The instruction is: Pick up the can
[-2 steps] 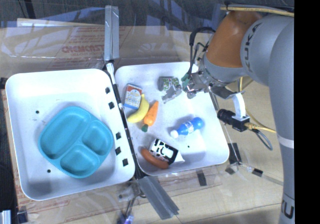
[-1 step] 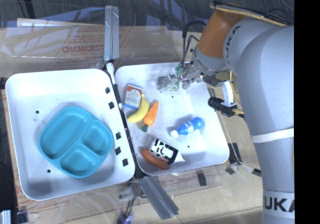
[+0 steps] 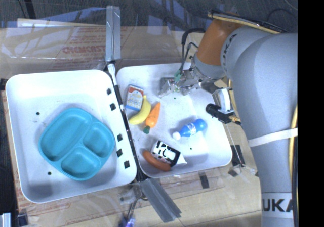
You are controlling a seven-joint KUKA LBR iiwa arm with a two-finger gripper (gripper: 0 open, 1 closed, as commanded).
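Gripper point(image 3: 169, 85) low in right bin point(image 3: 215, 157); can point(image 3: 134, 97) beside banana point(image 3: 140, 114), carrot point(image 3: 153, 115); blue tray point(image 3: 77, 143) in left bin point(image 3: 30, 94).

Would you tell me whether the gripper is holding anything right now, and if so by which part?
It cannot be told: the gripper sits low at the back of the right bin, blurred, with nothing clearly in it.

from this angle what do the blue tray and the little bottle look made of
The blue tray looks like moulded plastic: one even turquoise colour, rounded compartments, a soft sheen. The bottle also looks plastic, blue with a white cap, with a glossy highlight along its body; its label is too small to read.
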